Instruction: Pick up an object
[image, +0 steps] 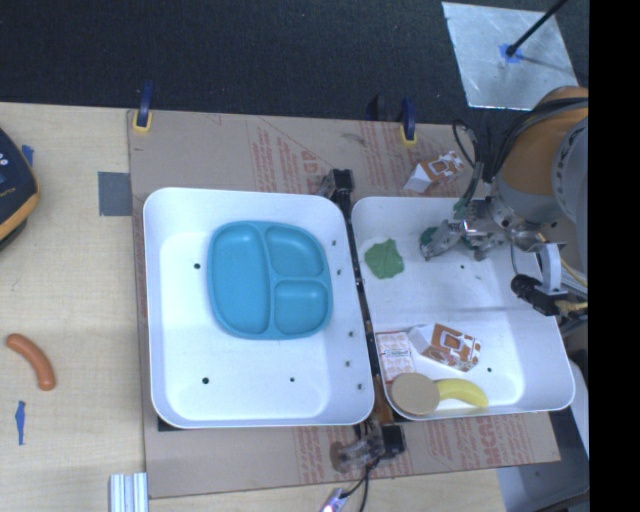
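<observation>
So the arm (545, 150) comes in from the upper right of the frame, and the gripper (432, 243) sits low over the upper part of the right bin (520, 330). Honestly can't tell how the gripper is set from this angle, it's just a dark tangle of metal there. Nothing visibly in it.

Closest thing to it is a green leaf (384, 259), just left of the gripper tip near the bin's upper left corner. It's a flat, roundish, dull green piece with slightly ragged edges, lying on the white floor of the bin. Looks close to the gripper but I can't say they touch.

Down in the lower left of the same bin there's a small pile: a white packet (396, 351) with red print, a brown and white wrapper (452, 345) right beside it, a tan disc (414, 394) below those, and a yellow banana (462, 395) tucked against the disc on its right side, along the bin's lower edge.

The left bin (170, 300) holds a light blue divided plate (269, 279) with three compartments, sitting toward its upper middle.

Outside the bins: another brown wrapper (437, 172) on the cardboard above the right bin, and a sausage (32, 360) on the bench at the far left of the frame.
</observation>
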